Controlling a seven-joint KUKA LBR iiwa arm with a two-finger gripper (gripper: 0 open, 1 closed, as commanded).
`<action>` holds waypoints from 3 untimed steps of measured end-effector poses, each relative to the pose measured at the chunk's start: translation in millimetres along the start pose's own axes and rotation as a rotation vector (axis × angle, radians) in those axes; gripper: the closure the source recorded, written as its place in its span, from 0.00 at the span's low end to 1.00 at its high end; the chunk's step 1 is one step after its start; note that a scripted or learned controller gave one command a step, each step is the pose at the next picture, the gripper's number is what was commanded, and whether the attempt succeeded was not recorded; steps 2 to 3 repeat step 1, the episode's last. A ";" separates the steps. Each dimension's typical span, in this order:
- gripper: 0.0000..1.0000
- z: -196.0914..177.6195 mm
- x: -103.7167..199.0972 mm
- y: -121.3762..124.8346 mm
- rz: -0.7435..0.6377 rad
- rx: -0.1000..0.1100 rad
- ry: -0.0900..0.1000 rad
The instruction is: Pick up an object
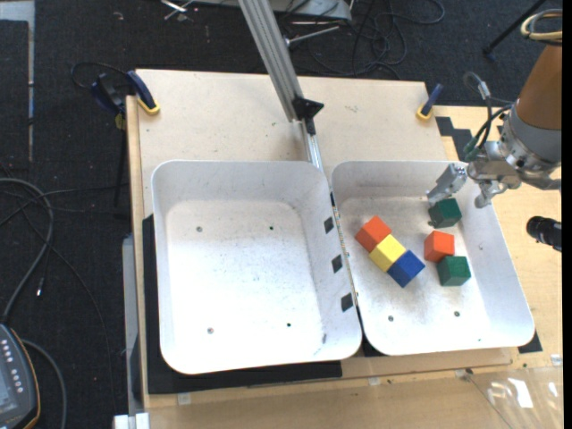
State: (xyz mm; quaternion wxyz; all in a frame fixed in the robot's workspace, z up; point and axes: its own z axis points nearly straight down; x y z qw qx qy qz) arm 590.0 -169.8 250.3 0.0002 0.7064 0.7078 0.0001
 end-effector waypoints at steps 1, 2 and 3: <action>0.00 109.2 52.1 0.3 -0.003 0.009 0.003; 0.00 109.2 52.1 0.3 -0.003 0.009 0.003; 0.00 109.2 52.1 0.3 -0.003 0.009 0.003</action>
